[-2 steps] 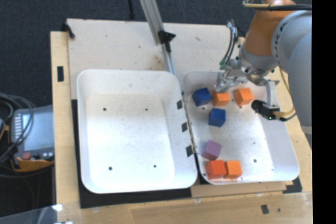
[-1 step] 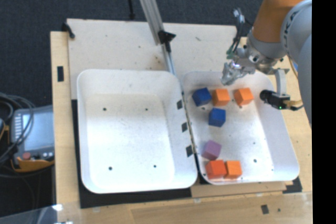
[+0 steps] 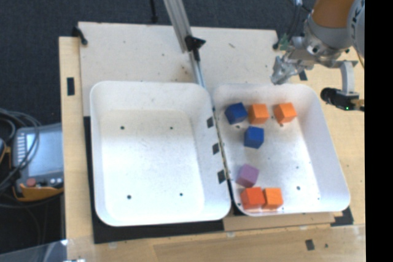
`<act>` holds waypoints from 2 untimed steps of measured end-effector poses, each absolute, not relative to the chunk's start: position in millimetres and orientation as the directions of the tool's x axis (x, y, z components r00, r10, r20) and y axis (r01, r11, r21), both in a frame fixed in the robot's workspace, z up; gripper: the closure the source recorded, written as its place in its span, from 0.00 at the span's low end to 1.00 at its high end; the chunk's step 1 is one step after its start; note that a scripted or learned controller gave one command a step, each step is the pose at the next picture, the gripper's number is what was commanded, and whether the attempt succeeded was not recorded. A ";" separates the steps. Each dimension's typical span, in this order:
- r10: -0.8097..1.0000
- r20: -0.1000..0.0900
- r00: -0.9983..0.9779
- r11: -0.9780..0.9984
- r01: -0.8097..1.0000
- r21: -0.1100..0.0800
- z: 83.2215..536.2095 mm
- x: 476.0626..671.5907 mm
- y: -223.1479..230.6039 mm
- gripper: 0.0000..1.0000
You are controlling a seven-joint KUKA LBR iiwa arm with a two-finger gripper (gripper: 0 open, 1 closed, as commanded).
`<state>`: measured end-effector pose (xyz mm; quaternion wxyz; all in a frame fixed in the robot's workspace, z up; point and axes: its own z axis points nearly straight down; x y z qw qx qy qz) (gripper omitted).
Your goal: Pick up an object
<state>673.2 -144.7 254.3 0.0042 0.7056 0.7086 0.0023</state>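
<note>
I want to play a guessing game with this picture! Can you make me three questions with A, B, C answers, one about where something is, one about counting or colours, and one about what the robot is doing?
1. Where are the blocks?
A. All in the left bin
B. All in the right bin
C. On the floor

2. How many orange blocks are there?
A. Two
B. Four
C. Six

3. Where is the end effector?
A. Above the far edge of the right bin, with no block at it
B. Pressed on the purple block
C. Inside the left bin

Answers:
1. B: the blue blocks, the orange blocks and the purple block all lie in the right bin.
2. B: two orange ones sit at the far end and two at the near end.
3. A: the end effector hangs by the bin's far rim, apart from every block.
</note>
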 end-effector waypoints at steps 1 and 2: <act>1.000 -0.001 -0.005 0.005 1.000 0.003 272.1 674.0 -145.1 1.00; 1.000 0.000 -0.004 0.004 1.000 -0.001 257.8 656.5 -99.0 1.00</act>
